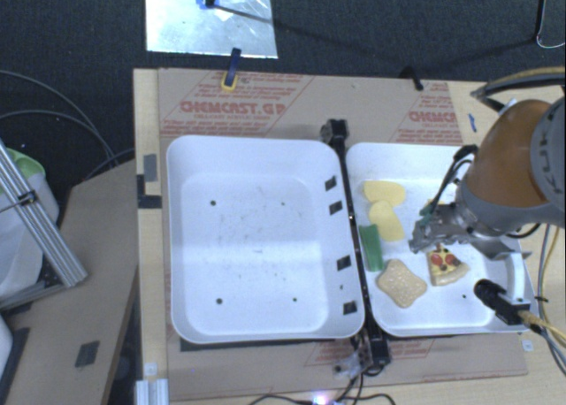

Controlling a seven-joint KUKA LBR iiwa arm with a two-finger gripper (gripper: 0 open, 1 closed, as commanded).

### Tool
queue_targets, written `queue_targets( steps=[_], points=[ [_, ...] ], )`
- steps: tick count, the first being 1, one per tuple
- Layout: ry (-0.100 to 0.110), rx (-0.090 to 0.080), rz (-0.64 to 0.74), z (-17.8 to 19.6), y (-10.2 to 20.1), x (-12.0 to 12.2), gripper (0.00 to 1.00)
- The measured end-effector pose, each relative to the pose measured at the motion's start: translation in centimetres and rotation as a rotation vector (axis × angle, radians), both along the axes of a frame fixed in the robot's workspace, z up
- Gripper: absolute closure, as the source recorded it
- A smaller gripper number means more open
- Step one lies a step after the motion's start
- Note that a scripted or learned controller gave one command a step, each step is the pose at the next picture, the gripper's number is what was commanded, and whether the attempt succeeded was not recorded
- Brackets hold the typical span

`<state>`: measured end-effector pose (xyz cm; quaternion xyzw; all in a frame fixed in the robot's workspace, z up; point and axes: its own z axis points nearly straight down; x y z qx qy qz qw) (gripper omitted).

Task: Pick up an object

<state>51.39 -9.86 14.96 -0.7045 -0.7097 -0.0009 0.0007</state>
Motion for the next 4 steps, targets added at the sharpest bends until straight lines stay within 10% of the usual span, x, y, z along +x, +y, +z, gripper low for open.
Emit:
queue_targets(
  steps=[3, 4],
  points=[
    [0.0, 0.001, 0.004, 6.4, 24.6, -2.8, 1.0],
    [-0.021, 0.002, -0.004, 29.6, 20.1, -0.3, 1.0]
  ],
)
